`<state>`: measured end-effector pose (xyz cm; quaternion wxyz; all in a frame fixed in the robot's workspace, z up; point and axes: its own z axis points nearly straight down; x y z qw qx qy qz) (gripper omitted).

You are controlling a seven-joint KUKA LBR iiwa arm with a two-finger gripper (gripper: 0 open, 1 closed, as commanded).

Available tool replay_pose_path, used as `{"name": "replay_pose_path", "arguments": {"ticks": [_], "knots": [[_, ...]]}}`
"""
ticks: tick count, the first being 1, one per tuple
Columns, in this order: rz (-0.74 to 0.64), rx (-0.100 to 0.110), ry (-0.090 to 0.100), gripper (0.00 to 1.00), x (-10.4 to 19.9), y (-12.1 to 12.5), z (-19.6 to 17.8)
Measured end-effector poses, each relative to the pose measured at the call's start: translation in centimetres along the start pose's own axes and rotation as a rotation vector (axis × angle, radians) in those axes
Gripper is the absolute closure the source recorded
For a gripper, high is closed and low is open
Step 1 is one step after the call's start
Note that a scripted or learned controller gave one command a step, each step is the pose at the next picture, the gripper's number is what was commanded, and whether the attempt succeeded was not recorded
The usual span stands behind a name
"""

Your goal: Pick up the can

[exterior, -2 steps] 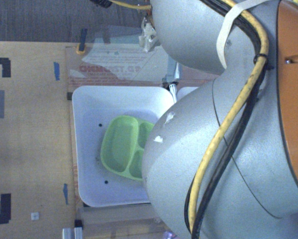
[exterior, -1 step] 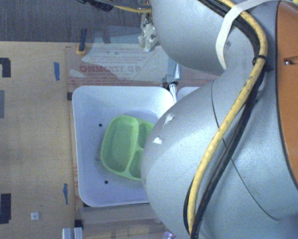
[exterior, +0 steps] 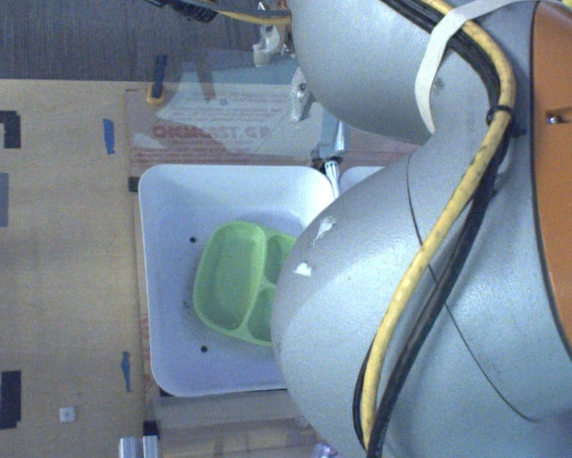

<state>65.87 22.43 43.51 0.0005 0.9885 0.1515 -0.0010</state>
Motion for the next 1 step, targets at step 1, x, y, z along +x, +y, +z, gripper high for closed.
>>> {"name": "replay_pose_path", "arguments": {"ticks": [1], "knots": [[0.02, 0.002, -0.003, 0.0, -5.71, 10.54, 13.83]]}}
